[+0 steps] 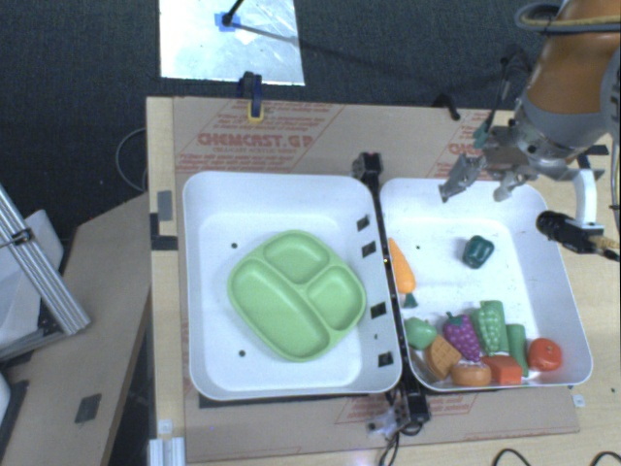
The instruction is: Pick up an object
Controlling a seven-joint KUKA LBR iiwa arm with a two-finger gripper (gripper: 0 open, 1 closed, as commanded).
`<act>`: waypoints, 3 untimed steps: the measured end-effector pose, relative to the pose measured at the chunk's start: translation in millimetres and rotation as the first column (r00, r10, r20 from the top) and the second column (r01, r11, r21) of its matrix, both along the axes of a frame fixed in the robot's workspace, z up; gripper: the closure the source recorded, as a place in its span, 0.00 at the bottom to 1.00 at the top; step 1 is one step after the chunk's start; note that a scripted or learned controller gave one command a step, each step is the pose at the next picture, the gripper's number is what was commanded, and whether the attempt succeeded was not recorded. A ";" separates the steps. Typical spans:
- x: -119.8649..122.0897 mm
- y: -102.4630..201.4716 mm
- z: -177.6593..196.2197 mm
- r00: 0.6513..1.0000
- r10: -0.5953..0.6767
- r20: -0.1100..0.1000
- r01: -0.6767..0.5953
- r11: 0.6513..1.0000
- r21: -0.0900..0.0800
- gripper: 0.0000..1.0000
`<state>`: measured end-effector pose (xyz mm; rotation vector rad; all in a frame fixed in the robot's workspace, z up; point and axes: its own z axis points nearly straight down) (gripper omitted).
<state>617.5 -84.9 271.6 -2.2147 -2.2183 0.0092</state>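
Observation:
My gripper (pixel 478 184) hangs over the far edge of the right bin (pixel 439 223), its two fingers spread apart with nothing between them. Below it and slightly right lies a dark green pepper (pixel 476 251) alone on the bin floor. An orange carrot (pixel 402 270) rests against the bin's left wall. Along the near edge sit several toy foods: a green round one (pixel 420 333), purple grapes (pixel 463 335), a green ridged piece (pixel 491 324), a red tomato (pixel 545 354) and orange-brown pieces (pixel 473 372).
The left bin (pixel 213 221) holds a light green divided plate (pixel 296 295). Black clips (pixel 369 167) mark the seam between the bins. A blue and yellow clamp (pixel 252 96) stands at the cardboard's far edge.

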 end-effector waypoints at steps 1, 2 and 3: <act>1.8 0.2 6.2 1.000 0.002 0.010 -0.002 1.000 -0.001 0.00; 0.0 10.8 -47.4 1.000 0.004 0.007 -0.004 1.000 0.000 0.00; -1.9 0.5 -98.9 1.000 -0.001 0.006 0.001 1.000 -0.001 0.00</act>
